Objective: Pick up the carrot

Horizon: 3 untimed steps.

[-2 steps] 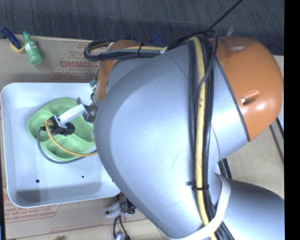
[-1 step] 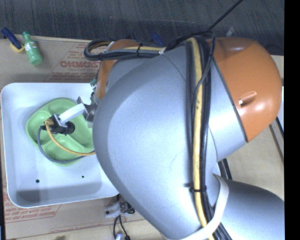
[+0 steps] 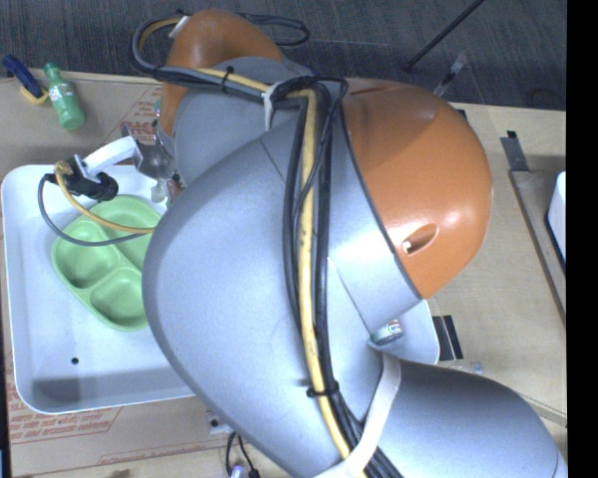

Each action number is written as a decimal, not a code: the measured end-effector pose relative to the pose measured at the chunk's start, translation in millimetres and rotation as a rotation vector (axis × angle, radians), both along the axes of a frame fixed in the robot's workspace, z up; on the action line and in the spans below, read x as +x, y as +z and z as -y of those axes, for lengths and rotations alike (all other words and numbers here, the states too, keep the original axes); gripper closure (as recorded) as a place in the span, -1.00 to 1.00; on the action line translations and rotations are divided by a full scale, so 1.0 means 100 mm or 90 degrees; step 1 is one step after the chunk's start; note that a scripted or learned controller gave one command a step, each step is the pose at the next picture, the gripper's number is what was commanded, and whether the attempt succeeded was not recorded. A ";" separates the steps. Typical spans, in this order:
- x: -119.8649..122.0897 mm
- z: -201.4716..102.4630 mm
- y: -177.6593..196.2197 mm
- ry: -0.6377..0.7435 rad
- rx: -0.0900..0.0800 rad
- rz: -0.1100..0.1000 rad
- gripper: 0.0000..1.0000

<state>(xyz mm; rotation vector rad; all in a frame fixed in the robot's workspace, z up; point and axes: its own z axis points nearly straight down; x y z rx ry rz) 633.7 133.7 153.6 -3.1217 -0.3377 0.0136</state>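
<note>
Closest to the camera, taking up most of the frame: a bulky grey arm reaching in from the right, with a wide orange band curving over its upper side. Strapped along its length, a bundle of black and yellow cables, running from the lower edge up toward the wrist.

Below and to the left of the arm: a shallow white bin with rounded corners, resting on a tan surface. On the bin's floor near the front, a small dark spot. Further in, lying flat in the bin, a pale green plate split into compartments, its right side hidden under the arm.

Just past the plate, at the bin's far side: the metal tool at the arm's end, pointing down toward the bin's far edge. Beside it a white bracket and a loop of thin yellow and black cable hanging over the plate. Cannot tell how far open the tool is, nor whether it has hold of anything. Cannot tell where the carrot lies; much of the bin covered by the arm.

Further back, on the surface's far left corner: a small green bottle lying on its side, and just beside it a blue and yellow object, too small to identify.

Farthest away, beyond the surface: dark floor.
</note>
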 end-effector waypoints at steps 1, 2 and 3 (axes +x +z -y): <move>-1.02 -0.08 0.73 0.232 0.005 -0.002 -1.00; -1.58 -0.17 -0.62 0.345 0.006 0.001 -1.00; -1.53 -0.20 -0.50 0.353 0.005 0.011 1.00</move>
